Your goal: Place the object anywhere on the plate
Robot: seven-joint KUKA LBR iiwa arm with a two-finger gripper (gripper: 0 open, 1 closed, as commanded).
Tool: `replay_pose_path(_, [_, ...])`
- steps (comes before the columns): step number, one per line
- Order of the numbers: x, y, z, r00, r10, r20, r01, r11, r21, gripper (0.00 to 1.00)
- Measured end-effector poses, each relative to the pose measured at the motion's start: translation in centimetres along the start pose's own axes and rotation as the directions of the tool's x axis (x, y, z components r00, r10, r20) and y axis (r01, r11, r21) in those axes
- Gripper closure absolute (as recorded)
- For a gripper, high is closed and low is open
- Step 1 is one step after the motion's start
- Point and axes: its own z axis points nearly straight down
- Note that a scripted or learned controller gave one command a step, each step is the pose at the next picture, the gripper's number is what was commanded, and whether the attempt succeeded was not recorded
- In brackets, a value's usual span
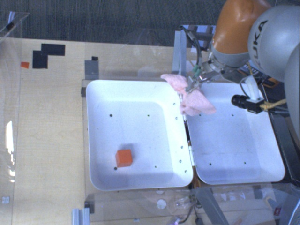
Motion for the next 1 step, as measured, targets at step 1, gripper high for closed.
replay_pose_path(1, [5.98,-0.7,-0.39,0.92,-0.393,-0.001,0.393,0.92,-0.001,1.0])
